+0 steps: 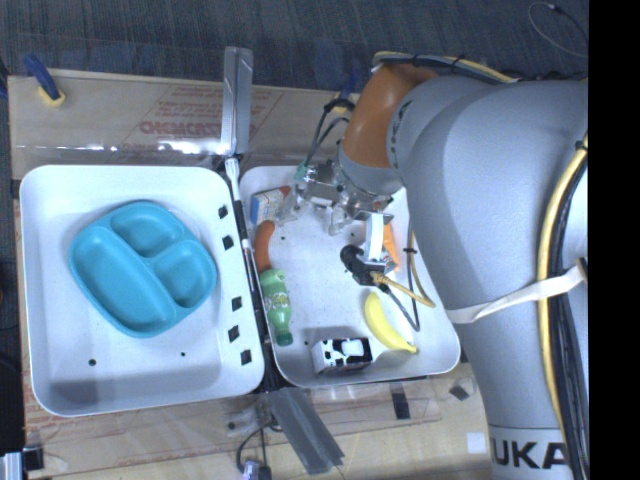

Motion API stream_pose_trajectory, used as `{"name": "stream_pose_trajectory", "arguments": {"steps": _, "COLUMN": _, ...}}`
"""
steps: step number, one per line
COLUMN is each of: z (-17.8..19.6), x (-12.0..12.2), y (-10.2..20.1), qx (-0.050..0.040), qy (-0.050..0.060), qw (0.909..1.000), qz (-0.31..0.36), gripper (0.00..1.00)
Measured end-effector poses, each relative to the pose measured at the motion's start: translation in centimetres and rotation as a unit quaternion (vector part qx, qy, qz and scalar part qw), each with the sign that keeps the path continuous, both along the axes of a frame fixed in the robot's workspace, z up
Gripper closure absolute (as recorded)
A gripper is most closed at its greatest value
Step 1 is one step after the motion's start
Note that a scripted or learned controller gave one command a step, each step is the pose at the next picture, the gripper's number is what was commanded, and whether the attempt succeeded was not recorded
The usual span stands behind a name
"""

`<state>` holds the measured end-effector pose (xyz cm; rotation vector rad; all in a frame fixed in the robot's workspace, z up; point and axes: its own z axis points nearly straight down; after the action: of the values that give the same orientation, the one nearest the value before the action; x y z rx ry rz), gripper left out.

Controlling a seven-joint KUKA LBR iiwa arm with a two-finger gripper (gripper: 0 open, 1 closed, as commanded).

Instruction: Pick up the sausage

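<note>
Right bin (318, 293), left wall: sausage (264, 245), orange-red, lying lengthwise along the divider, lower end touching or all but touching the cap of a green bottle (276, 306). Small blue-and-white packet (268, 206) just beyond the upper end. Gripper (322, 200) hanging over the upper part of the same bin, near the sausage's upper end but off to its right, not above it. How far open: cannot tell from this slant. Nothing seen in its hold. Judged step: approach, ahead of any grasp, sausage not yet lifted. Next move, by judgement: shift toward the divider until centred over the sausage, turn to close across its short width, then descend. Little room on the wall side, with bottle and packet crowding the ends, so a mid-body grasp probably safest. Banana (386, 324) and left bin (60, 368) with blue plate (143, 266) well apart from the work.
</note>
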<state>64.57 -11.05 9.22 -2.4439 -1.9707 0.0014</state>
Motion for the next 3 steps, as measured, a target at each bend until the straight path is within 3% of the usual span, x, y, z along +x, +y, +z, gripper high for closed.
{"name": "stream_pose_trajectory", "arguments": {"steps": 1, "z": 0.02, "x": 0.66, "y": 1.24, "qx": -0.0028, "qy": 0.009, "qw": 0.9927, "qz": -0.12, "gripper": 0.0}}
{"name": "stream_pose_trajectory", "arguments": {"steps": 3, "z": -0.11, "x": 0.41, "y": 1.32, "qx": -0.0016, "qy": 0.006, "qw": 0.9966, "qz": -0.082, "gripper": 0.0}}
